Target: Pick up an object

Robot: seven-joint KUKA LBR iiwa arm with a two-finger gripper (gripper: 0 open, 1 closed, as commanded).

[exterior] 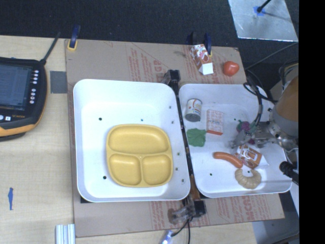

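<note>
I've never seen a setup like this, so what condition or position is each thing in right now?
Yellow tray: flat in the left bin, compartments up.
Can: on its side in the right bin.
Hot dog: lying flat.
Green piece: flat, by the divider.
Carton: tipped over on the cardboard, outside the bins.
Tomato: on the cardboard beside it.
Tool: low in the right bin, above a packet.

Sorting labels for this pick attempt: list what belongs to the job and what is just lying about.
Job:
gripper
small can
green toy
hot dog
orange snack packet
bagel
red-and-white card
right bin

Lying about:
yellow divided tray
left bin
tomato
small carton
teach pendant
</note>
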